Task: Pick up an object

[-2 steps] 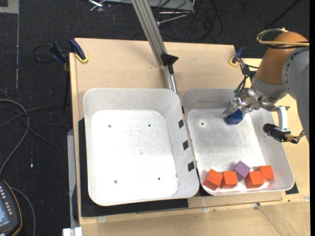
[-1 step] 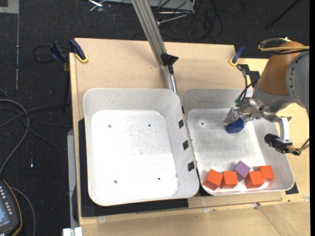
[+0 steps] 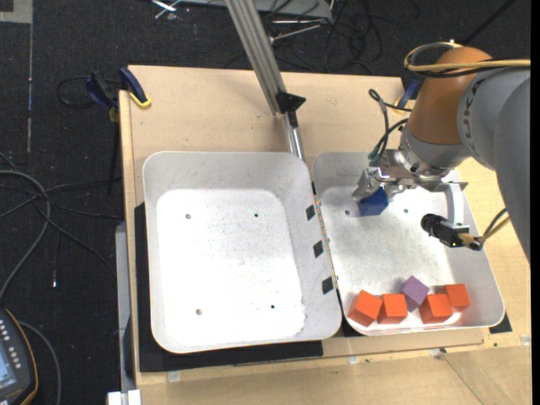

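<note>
A small blue block (image 3: 373, 202) sits between the fingers of my gripper (image 3: 371, 194) over the back part of the right bin (image 3: 396, 251). I cannot tell whether the block is lifted off the floor or resting on it. The grey arm with its orange band (image 3: 443, 108) reaches in from the right above it. Along the right bin's front wall lie several orange blocks (image 3: 365, 307) (image 3: 393, 308) (image 3: 436, 307) and a purple block (image 3: 415, 290).
The left bin (image 3: 224, 251) lies beside the right one. A metal pole (image 3: 261, 53) slants in from the top to the gap between the bins. A black cable fitting (image 3: 445, 231) hangs by the right bin's right wall.
</note>
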Tool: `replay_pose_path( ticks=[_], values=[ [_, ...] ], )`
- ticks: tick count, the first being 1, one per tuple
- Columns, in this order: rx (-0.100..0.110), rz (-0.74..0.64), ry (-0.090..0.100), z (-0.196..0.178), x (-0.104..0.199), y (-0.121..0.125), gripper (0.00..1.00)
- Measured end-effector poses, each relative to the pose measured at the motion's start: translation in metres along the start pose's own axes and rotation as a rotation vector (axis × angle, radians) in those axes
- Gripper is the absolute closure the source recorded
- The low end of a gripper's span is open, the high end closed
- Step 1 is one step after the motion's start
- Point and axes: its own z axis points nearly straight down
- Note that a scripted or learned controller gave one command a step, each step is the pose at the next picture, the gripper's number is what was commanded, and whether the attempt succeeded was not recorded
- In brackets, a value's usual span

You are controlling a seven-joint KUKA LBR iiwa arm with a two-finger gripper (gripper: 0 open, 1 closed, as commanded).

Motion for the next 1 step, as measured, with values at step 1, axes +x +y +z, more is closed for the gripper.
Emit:
replay_pose_path(
  ticks=[1],
  values=[
    [0.001,0.002,0.000,-0.0668,0.0422,-0.0519,1.00]
  ],
)
